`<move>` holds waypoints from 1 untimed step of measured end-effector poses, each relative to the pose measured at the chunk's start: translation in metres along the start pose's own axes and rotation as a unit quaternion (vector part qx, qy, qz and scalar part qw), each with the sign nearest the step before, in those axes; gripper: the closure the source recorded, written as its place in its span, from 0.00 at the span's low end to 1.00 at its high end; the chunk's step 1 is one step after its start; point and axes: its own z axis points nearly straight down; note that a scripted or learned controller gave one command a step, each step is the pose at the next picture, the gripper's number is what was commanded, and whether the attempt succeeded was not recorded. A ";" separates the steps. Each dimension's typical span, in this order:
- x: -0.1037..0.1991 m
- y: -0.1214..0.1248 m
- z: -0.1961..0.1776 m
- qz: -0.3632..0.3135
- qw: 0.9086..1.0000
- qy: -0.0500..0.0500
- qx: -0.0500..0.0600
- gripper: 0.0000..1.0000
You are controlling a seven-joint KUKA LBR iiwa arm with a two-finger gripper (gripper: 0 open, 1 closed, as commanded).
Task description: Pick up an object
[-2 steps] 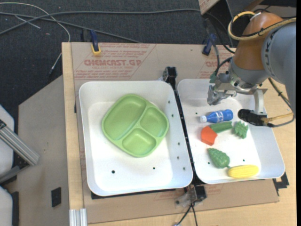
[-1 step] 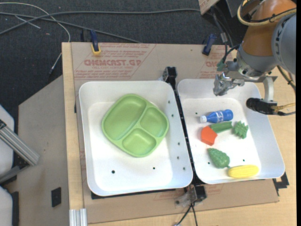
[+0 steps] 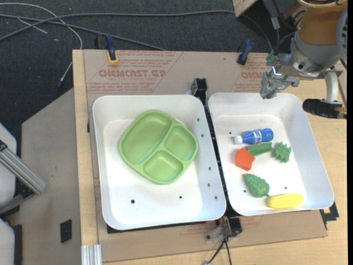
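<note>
Five small toys lie in the right bin (image 3: 309, 148); the bottle (image 3: 255, 136), judged light, stiff and slick, is best taken mid-body; whether the gripper (image 3: 270, 88) is open cannot be told.

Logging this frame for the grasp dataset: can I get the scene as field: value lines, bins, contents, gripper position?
left bin: green divided plate
right bin: blue bottle, orange block, green pieces, yellow corn
gripper: above the right bin's far rim, nothing seen between fingers
finger state: cannot tell
arm: enters from the view's right
</note>
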 end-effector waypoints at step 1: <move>0.051 -0.005 -0.005 -0.002 1.000 0.002 0.005 1.00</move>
